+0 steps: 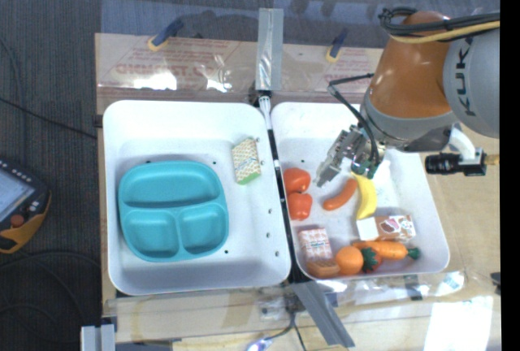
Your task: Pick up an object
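Just left of the yellow banana [366, 197] lay the orange sausage [340, 194], light, smooth, likely slippery plastic best pinched across its middle, directly beneath the claw [348, 162], whose fingers looked spread and empty.

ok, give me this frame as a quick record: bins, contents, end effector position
left bin: teal divided tray; small patterned sponge-like block near the divider
right bin: red pepper pieces, orange sausage-like item, banana, carrot, orange ball, pink-topped block, small printed packet
end effector: over the right bin, above the banana and sausage-like item
grasp: nothing seen between the fingers
arm: reaches in from the right
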Robot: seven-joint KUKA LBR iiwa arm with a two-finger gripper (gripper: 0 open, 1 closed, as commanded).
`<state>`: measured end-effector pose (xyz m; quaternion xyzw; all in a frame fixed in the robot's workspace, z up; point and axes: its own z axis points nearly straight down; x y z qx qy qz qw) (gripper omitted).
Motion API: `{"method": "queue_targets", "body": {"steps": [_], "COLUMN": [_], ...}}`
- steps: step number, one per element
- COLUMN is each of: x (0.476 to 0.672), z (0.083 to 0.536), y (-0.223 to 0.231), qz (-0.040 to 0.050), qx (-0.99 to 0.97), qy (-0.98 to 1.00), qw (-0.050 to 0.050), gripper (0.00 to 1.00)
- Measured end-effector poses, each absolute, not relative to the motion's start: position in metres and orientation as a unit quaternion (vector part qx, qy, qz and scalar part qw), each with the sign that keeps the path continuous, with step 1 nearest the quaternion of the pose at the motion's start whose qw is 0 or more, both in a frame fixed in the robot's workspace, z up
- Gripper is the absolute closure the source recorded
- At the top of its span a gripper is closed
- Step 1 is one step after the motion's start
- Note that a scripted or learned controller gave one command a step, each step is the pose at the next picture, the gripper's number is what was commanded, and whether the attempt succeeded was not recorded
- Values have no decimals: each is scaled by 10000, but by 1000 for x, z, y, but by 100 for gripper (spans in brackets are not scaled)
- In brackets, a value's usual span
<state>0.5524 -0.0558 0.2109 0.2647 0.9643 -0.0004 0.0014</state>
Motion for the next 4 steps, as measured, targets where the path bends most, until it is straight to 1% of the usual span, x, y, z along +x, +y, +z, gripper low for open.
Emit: {"method": "queue_targets", "body": {"steps": [1,2,3,4], "x": [552,530,555,557], "z": [211,150,90,102], "y": [-56,-123,-97,-96], "qz": [-7,-12,-10,-5], "qx": [2651,3059,3112,3105], "qy": [9642,9521,9503,9505], "qw": [10,-1,57,87], "gripper": [0,0,0,100]}}
